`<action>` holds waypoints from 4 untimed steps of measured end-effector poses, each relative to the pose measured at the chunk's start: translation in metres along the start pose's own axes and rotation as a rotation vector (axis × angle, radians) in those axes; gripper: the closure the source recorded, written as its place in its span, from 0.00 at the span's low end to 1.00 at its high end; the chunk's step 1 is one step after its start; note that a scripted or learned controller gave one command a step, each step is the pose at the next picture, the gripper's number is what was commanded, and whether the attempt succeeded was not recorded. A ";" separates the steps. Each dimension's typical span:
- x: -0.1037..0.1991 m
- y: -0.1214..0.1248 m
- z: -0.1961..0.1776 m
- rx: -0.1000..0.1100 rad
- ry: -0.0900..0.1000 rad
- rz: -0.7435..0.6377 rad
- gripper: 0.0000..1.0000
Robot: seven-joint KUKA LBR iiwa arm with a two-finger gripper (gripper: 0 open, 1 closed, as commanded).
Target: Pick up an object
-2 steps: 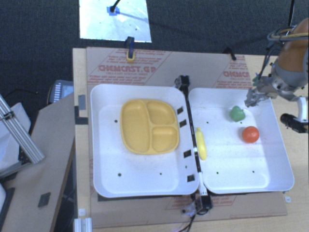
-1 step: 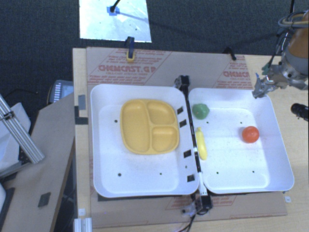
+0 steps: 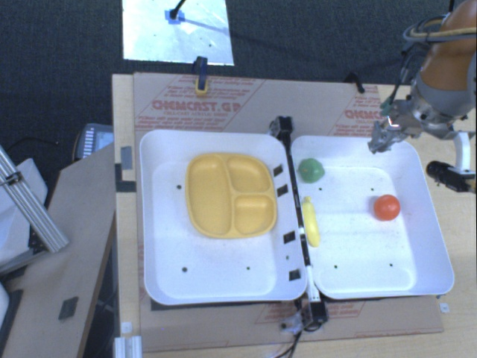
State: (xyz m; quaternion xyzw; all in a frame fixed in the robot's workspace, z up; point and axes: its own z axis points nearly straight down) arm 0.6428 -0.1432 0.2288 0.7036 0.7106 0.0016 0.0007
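An orange-red ball (image 3: 386, 207) lies on the floor of the right-hand bin (image 3: 417, 274), toward that bin's outer side and well apart from the other pieces in it. A green ball (image 3: 311, 171) sits in the same bin, far across from the orange-red ball, near the upper corner next to the divide between the two bins. A yellow banana-shaped piece (image 3: 310, 221) lies lengthwise along that same inner edge, just below the green ball and level with the orange-red ball across the open white floor.

The gripper (image 3: 378, 145) hangs above the right-hand bin's far rim, up and slightly inward from the orange-red ball and clear of it, with nothing seen between its fingers. Whether those fingers are spread or pressed together cannot be told at this size and angle. Behind it, the arm's orange band (image 3: 451, 62) rises toward the upper corner, beyond the orange-red ball.

The left-hand bin (image 3: 164, 274) lies on the far side of the divide from the orange-red ball and holds a yellow compartment plate (image 3: 230, 195), set flat near its middle with its three sections facing up. Both bins rest on a sheet of cardboard (image 3: 223, 99) printed with red lettering. A yellow clamp (image 3: 201, 80) grips the cardboard's far edge, well away from the orange-red ball.
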 end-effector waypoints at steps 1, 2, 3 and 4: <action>0.049 -0.009 -0.008 0.001 0.000 0.001 1.00; 0.107 -0.016 -0.014 0.002 0.000 0.001 1.00; 0.151 -0.019 -0.012 0.003 0.000 0.001 1.00; 0.203 -0.033 -0.007 0.004 0.001 0.000 1.00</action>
